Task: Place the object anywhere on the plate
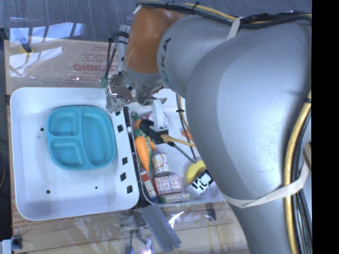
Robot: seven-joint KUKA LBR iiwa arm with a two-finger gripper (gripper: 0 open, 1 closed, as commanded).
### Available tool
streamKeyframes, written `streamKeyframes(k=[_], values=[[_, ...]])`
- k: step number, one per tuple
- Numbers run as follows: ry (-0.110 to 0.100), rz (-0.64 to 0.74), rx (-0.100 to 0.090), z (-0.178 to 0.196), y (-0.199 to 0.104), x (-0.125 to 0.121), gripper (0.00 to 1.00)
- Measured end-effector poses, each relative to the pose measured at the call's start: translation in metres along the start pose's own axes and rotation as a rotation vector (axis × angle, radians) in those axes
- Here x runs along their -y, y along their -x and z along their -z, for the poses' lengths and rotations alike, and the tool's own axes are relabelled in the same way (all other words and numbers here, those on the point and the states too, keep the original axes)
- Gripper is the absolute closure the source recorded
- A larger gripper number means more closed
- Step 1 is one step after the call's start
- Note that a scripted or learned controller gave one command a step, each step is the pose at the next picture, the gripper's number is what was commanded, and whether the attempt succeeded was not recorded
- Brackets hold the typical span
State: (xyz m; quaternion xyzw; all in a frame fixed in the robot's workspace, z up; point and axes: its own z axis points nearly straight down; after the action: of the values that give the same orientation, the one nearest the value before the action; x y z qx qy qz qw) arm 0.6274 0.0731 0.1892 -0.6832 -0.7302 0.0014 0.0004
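The gripper [117,96] hangs at the upper centre of the frame, over the top end of the wall shared by the two bins; whether it is open or closed cannot be told, and nothing can be seen held in it. The likeliest object, a long orange plastic carrot [142,150], lies below it in the frame, just inside the right white bin [212,193], its long axis running up and down the picture beside the dividing wall. A small printed can [160,163] and a red-and-white printed box [168,184] crowd its lower end, and a yellow banana [194,170] lies farther right. The turquoise three-compartment plastic plate [82,136] sits flat in the left white bin [32,194], left of the carrot, with bare floor all round, so the carry would be short and leftward across the wall
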Motion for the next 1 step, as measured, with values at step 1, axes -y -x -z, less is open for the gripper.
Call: streamKeyframes(k=[1], values=[[0.002,0.248,0.0,0.0423,0.0125,-0.0284,1.0]])
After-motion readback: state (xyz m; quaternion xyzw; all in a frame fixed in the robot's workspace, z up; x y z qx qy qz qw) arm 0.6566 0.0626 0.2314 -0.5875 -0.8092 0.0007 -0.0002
